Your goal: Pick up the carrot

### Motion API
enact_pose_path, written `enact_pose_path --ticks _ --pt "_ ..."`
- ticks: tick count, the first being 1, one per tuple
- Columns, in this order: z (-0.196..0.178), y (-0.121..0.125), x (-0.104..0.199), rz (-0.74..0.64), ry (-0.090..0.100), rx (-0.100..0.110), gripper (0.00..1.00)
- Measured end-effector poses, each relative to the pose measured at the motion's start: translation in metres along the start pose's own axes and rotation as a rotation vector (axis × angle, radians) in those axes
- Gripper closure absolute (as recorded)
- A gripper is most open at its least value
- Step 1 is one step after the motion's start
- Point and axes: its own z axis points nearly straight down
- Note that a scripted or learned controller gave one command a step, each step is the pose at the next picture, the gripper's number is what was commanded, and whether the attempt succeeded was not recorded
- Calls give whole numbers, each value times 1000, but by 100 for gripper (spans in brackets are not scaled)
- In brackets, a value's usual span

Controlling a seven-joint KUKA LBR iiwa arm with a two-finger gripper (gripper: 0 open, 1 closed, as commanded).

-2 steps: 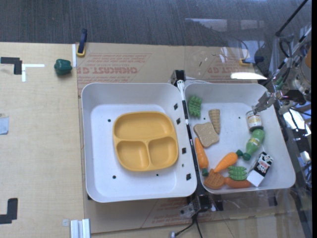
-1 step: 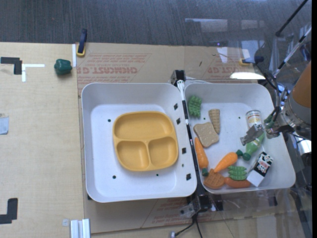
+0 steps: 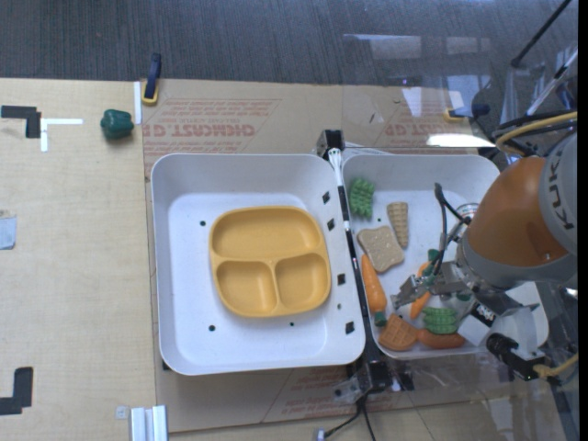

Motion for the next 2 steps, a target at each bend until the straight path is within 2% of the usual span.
enact_pose_path --ticks 1,2 --pt "-9 2 -1 6 0 -2 100" --pt "-99 68 74 219 -2 3 100"
